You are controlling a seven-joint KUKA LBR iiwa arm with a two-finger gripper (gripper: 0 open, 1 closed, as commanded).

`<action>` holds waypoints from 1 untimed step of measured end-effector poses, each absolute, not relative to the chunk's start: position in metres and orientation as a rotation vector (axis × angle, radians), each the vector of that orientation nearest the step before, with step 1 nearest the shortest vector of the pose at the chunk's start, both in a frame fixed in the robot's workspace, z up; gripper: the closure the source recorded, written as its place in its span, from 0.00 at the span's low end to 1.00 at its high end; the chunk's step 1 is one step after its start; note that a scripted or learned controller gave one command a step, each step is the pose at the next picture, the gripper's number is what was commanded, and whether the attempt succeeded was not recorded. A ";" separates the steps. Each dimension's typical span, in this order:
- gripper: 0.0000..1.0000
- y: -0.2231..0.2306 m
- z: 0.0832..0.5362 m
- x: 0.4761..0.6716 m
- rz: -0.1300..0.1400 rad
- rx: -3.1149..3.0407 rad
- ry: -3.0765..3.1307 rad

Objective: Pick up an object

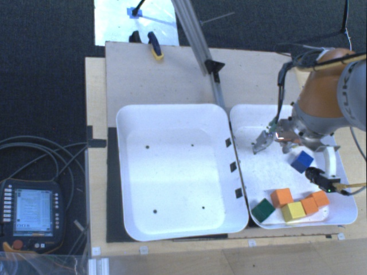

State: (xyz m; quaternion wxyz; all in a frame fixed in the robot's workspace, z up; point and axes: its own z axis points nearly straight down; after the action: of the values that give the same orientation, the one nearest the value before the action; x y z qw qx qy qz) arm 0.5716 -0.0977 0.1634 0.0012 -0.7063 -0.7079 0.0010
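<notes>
- We see the grey arm (338, 90) with its orange band coming in from the right, over the right bin (252, 125).
- The end effector (262, 143) hangs above the far left part of this bin, and its metal fingers (259, 145) point to the left and a little down.
- We see nothing between the fingers, but we cannot tell how far open they are, because they are small and partly blurred.
- The blue cube (301, 161) lies in the right bin, to the right of the end effector and a little nearer, just beside the arm's wrist.
- At the near edge of the right bin there is a group of cubes: the green cube (263, 209) is at the left, the first orange cube (281, 197) is to its right, and the yellow cube (293, 211) is just beside that one.
- The second orange cube (309, 204) touches the yellow cube on its right side, and a third orange cube (320, 199) is just beside it, at the far right of the group.
- The left bin (172, 171) stands beside the right bin on the desk (172, 73).
- On the floor at the near left we see a control pendant (31, 213) with its grey cables (51, 153).
- A metal pole (192, 27) crosses the far part of the desk at a slant.
</notes>
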 end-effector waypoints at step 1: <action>0.00 -0.097 0.111 0.571 0.004 -2.217 -2.222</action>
State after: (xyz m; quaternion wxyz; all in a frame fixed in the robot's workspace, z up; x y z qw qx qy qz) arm 0.5710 -0.0974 0.1113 0.0016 -0.7063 -0.7080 0.0012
